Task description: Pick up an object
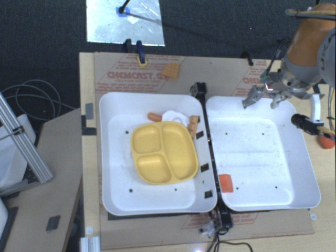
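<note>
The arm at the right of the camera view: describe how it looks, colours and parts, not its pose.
The arm has a rounded orange-tan band above a grey wrist section. Below that sits a metallic grey gripper with two thin, dark-tipped fingers. A small bright spot glints on the gripper body, and a thin dark cable runs beside the wrist.

Both white bins [115,156] look like smooth, slightly glossy plastic, the yellow divided tray [163,154] likewise (more matt); the surface [220,70] beneath is printed cardboard.

Bright, even overhead light (faint shadows); slightly soft, perhaps grainy throughout.
</note>
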